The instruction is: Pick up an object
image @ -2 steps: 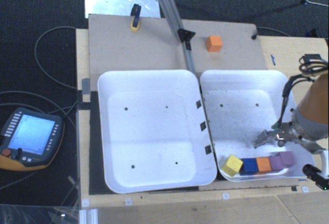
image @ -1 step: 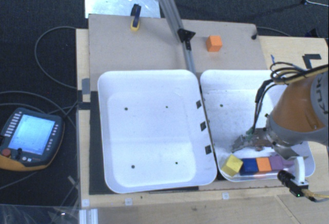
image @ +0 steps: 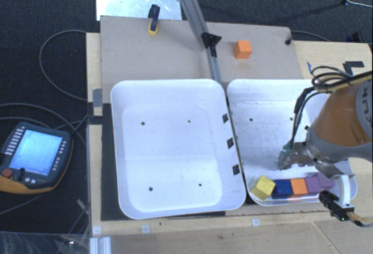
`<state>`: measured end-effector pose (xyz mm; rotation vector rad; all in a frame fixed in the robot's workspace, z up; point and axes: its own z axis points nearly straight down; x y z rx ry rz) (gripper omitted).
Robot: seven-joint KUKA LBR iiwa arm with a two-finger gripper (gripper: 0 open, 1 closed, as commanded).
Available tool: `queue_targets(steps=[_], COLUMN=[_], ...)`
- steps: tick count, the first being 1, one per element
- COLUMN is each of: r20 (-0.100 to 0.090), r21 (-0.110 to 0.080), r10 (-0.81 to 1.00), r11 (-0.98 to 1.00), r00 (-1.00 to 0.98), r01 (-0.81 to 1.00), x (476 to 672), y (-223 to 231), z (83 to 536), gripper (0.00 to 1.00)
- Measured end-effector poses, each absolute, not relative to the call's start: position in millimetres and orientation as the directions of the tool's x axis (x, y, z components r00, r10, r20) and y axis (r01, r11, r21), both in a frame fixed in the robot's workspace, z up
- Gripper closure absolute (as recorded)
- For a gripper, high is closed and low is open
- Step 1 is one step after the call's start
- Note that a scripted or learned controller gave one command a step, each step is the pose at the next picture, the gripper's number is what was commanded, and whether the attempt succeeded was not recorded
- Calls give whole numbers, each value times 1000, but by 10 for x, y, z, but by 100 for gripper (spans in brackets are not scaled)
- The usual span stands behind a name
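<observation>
Four small blocks sit in a row along the near wall of the right bin (image: pixel 256 101), at about five o'clock in the camera view: a yellow block (image: pixel 263 187), a blue block (image: pixel 283 188), an orange block (image: pixel 299 186) and a purple block (image: pixel 315 183), each touching or just beside its neighbour. The yellow one is turned a little against the others and stands at the open end of the row. The gripper (image: pixel 291 158) hangs just above the blue and orange blocks, toward twelve o'clock of them; whether it is spread or closed cannot be told, and nothing shows held in it. The left bin (image: pixel 169 95) lies at nine o'clock of the arm. A stray orange cube (image: pixel 243 49) rests on the board at twelve o'clock, outside both bins.

The blocks look light, rigid and smooth-faced, likely foam or wood, so they should bear a firm pinch without damage. Packed against the wall, the middle ones offer little side room. The yellow block seems the easiest take, pinched across its two free flat faces.
</observation>
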<state>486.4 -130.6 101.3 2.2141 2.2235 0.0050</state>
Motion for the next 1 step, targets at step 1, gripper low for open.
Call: queue_targets(steps=[1], r20=[0], r21=[5], r10=[1000], r11=[4], r00=[-4], r01=[1000], x=[4862], y=[-1305], z=[1009], gripper=[0])
